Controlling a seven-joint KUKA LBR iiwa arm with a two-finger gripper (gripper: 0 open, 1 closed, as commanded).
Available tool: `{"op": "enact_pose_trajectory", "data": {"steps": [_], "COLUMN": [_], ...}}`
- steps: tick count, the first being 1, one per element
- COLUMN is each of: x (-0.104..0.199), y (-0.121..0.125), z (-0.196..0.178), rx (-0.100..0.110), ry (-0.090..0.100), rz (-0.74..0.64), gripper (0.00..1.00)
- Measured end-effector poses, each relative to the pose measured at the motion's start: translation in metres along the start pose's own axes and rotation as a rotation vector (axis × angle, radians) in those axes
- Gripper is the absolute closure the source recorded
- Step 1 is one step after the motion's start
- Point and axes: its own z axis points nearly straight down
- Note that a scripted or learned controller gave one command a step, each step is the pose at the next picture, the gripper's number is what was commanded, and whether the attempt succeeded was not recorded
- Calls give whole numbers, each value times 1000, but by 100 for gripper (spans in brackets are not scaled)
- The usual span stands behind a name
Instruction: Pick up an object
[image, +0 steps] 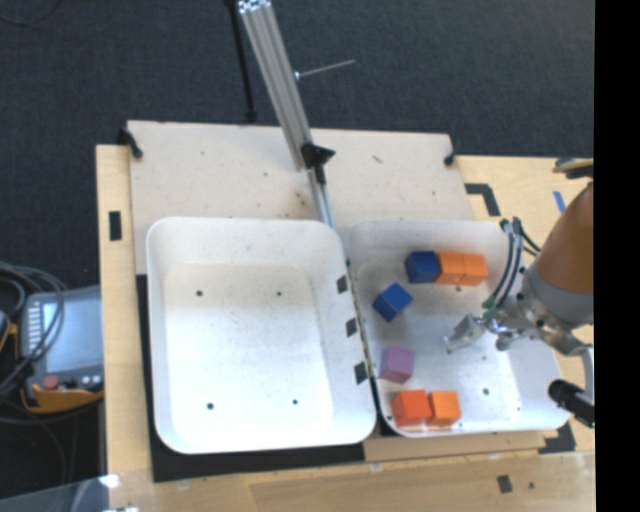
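Altogether, right bin (500, 420): two blue cubes (423, 266), four orange (464, 268), one purple (398, 364); claw (468, 333) state unclear.

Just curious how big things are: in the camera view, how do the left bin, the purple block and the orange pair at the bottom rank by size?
1. Left bin, by far the largest.
2. Orange pair, two blocks side by side.
3. Purple block, about as big as one orange block.

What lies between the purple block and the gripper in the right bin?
Bare bin floor in the camera view: nothing sits between the purple block and the gripper.
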Motion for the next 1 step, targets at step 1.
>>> {"op": "enact_pose_trajectory", "data": {"steps": [1], "x": [-1], "y": [-1], "z": [53], "rx": [0], "ry": [0], "rz": [-1], "gripper": [0]}}
